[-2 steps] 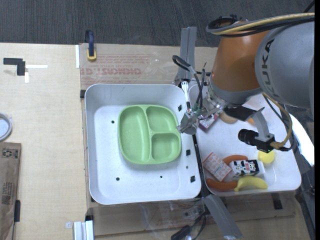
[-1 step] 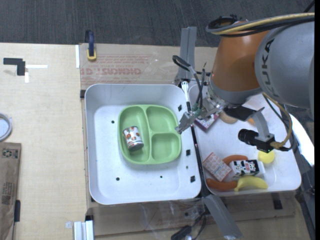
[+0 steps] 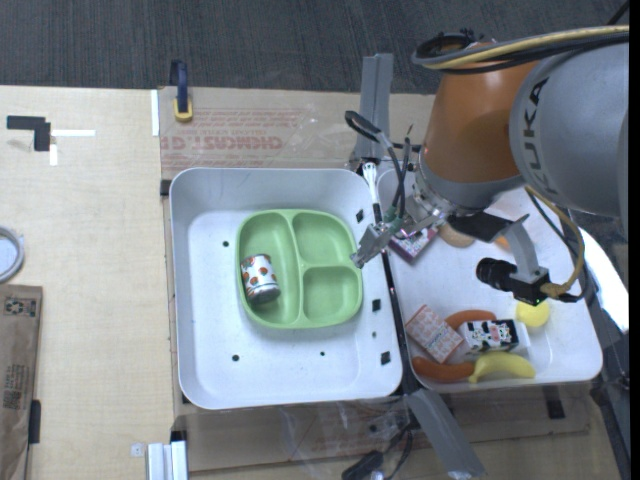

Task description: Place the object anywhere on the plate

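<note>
The divided plate [image 3: 300,268] is pale green. The can [image 3: 260,277] on it is white with red spots. The bins [image 3: 200,368] are white, the banana [image 3: 503,367] yellow.

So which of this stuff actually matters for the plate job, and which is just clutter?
Part of the job:
- green plate in the left bin
- small can lying in the plate's left compartment
- gripper at the plate's right edge

Just lying about:
- banana
- carton
- tape roll
- clamp
</note>
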